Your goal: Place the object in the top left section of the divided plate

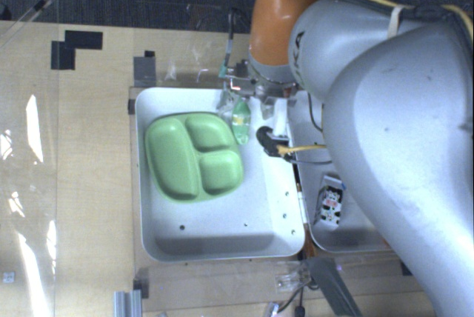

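Dark grey carpet runs along the top of the view, and below it lies a pale wooden bench [74, 182] with a sheet of clear plastic over its left part and some black square markers near its upper left. On the bench sits a shallow white plastic bin [222, 230] with rounded corners, and a second shallow white bin [337, 234] lies just beside it on the right, holding a small black and white printed item [330, 203]. A light green divided plate with three moulded sections [194, 155] rests in the upper left part of the first bin, one long section on its left side and two smaller ones on its right. The large grey robot arm with an orange band above the wrist [385, 123] reaches in from the right and covers much of the second bin. Its gripper [238, 95] hangs just beyond the upper right edge of the divided plate, above the bin's far wall. A small clear green plastic bottle [240, 121] stands upright directly under the gripper, touching or nearly touching the plate's right rim, outside the sections. Whether the fingers are closed on the bottle's top cannot be told, as the wrist hides them
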Controlling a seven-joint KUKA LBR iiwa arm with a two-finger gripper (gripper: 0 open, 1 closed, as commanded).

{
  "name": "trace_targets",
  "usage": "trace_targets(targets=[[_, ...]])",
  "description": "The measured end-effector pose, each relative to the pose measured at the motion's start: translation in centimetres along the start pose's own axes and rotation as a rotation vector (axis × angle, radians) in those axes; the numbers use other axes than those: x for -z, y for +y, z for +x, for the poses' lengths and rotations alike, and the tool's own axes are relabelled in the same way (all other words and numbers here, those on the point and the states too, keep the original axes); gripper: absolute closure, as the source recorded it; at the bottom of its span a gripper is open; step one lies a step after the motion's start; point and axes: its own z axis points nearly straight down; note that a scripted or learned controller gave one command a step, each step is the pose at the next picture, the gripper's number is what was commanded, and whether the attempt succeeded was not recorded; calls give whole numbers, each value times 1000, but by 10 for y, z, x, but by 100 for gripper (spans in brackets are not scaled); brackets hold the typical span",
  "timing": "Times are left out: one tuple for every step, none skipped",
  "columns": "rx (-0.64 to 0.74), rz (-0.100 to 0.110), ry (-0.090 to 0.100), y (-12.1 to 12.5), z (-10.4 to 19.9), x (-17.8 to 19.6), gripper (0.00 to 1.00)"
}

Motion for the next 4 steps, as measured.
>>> trace_targets(targets=[[0, 0, 0, 0, 0, 0, 0], [0, 0, 0, 0, 0, 0, 0], [0, 0, 0, 0, 0, 0, 0], [0, 0, 0, 0, 0, 0, 0]])
